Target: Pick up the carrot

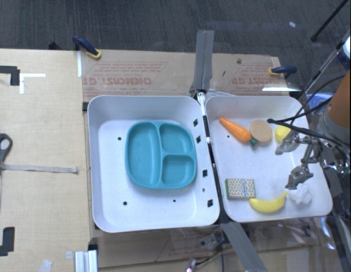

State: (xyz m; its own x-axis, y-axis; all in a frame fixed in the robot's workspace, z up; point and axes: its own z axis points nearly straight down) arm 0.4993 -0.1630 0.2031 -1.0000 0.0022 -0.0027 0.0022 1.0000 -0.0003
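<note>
nearest the camera, along the front of the right bin (320,211), lie a yellow banana (268,203), a small patterned sponge (240,188) just to its left and a crumpled white thing (303,195) at its right end. just above these hangs the pincer (293,162), reaching in from the right with its two metal fingers spread apart and nothing between them; one fingertip sits near the banana's right end, the other nearer the lemon (282,133). farther back in the same bin is the carrot (236,130), lying on the bin floor at a slant, its thick orange end toward the back left and its green stub touching or almost touching a round tan biscuit-like piece (261,131), with the lemon just beyond that. the left bin (102,169) holds a teal divided plate (161,154), well apart from the job. beyond the bins are two clamps (88,47) on the cardboard sheet (141,72) and scissors (0,152) on the tabletop (37,118) at far left. the step in hand looks like the approach: the pincer has yet to cross over the tan piece to reach the carrot. to do it well, i'd centre over the carrot's middle, turn the fingers to straddle its narrow width across the slant, stay clear of the tan piece at the stub end, and descend low enough to close below the widest curve.
</note>
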